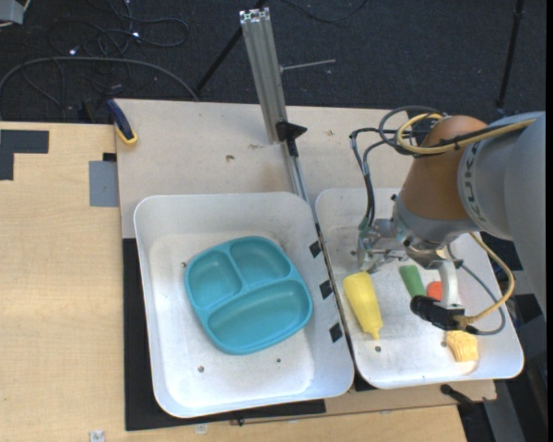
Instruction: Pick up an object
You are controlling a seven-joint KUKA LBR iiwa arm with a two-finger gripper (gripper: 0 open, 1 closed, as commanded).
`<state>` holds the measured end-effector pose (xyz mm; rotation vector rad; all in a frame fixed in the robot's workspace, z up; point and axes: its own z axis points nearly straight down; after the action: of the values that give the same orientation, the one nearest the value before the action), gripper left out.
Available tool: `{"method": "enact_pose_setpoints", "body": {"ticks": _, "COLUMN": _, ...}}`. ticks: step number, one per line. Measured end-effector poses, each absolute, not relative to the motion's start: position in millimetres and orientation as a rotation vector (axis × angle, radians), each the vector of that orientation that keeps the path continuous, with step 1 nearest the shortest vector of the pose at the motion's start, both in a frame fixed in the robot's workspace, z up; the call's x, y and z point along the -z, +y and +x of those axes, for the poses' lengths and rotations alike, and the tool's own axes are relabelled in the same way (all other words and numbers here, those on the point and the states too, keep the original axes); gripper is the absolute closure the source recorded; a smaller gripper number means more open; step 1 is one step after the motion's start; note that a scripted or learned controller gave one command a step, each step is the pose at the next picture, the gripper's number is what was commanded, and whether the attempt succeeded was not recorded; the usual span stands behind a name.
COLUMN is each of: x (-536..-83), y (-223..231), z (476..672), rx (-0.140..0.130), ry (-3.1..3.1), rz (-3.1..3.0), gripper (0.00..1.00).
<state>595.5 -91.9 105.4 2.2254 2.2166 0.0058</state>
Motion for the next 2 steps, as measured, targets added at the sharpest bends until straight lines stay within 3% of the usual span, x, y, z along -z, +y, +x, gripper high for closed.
{"method": "enact_pose_setpoints", "body": {"ticks": 2, "x": -202.8, "y": -87.2, "z": 597.3, "rx": -0.003, "ry": 2.221, "rz": 2.219, "gripper": 1.00}}
